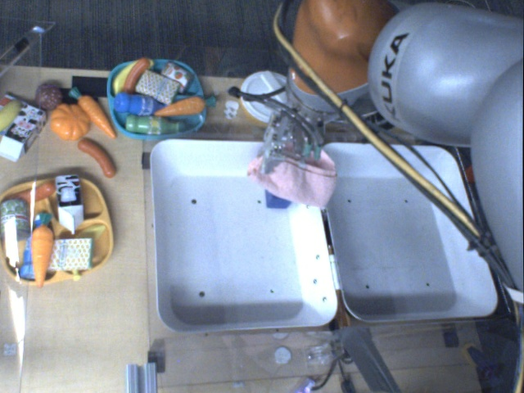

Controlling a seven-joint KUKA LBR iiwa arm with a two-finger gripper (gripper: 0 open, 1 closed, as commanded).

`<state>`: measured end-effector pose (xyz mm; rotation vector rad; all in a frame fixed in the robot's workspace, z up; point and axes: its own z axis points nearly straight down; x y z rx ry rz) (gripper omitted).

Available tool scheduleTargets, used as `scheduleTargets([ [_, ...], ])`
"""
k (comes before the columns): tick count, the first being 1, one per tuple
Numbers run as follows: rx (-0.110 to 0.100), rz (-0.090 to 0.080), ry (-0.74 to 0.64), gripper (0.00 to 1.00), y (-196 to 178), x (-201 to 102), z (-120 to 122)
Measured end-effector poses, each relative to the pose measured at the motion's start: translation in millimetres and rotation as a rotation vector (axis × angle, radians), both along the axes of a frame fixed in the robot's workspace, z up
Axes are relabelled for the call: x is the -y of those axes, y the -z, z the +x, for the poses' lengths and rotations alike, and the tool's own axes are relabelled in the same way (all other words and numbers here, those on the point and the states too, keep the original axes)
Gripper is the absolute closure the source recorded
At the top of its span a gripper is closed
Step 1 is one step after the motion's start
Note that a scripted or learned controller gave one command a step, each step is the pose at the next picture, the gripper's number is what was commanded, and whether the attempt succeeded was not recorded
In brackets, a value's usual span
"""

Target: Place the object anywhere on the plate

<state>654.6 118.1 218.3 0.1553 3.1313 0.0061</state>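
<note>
A crumpled pink cloth (301, 180) hangs over the far end of the divide between the two white bins. My gripper (291, 150) sits directly on its top edge, and the fabric bunches up between the fingers, which are shut on it. A small blue object (278, 201) peeks out under the cloth's lower left edge, inside the left bin (229, 252). A yellow plate (100, 211) holding toy food lies on the bench at far left.
The right bin (409, 252) lies beside the left one. A blue bowl (195, 123) of toy food stands behind the left bin, with a white round lid (260, 87) next to it. A toy pumpkin, carrot and sausage lie on the bench at upper left.
</note>
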Motion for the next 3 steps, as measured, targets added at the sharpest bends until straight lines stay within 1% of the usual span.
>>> scheduleTargets([
  [1,0.002,0.0,-0.099,1.0,-9.4,-55.8,14.6],
  [2,0.002,0.0,-0.103,1.0,-8.2,-102.4,10.7],
  [3,0.003,0.0,-0.103,0.0,-8.6,-102.3,10.9],
])
